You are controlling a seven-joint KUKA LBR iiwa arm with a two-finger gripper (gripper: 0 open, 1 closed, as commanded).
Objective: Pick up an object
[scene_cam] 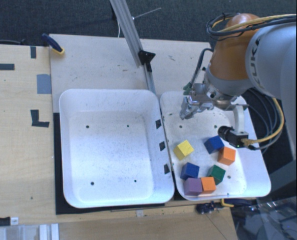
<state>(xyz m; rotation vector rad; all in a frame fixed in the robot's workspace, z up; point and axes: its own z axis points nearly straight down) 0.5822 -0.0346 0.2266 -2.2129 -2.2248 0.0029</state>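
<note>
Your pickable things all sat in the right shallow white plastic bin [248, 184], bunched toward its near edge. Yellow cube [184, 148] lay closest to the bin's left wall, apart from the others. Two blue cubes: one [214, 144] toward the middle of the bin, the other blue cube [190, 170] nearer the near-left corner. Orange cube [227, 155] sat just beside the first blue one, on its right and nearer side. Green cube [217, 173] was below that. Purple cube [193, 186] and a second orange cube [208, 184] were touching side by side at the near edge, with the green one just beside them.

Your two-finger metal gripper [187, 111] hung over the far-left part of that bin, well apart from the yellow cube, with nothing between the fingers. Jaw state: can't tell from this angle.

Grey arm with the orange band [238, 54] reached in over the bin's far-right corner. Black cables [268, 129] looped along the bin's right edge.

Left white bin [68, 109] sat touching the right one. Grey metal pole [130, 31] crossed the bench's far edge, ending near where the bins meet. A blue and yellow tool [53, 44] lay at the bench's far-left corner.
</note>
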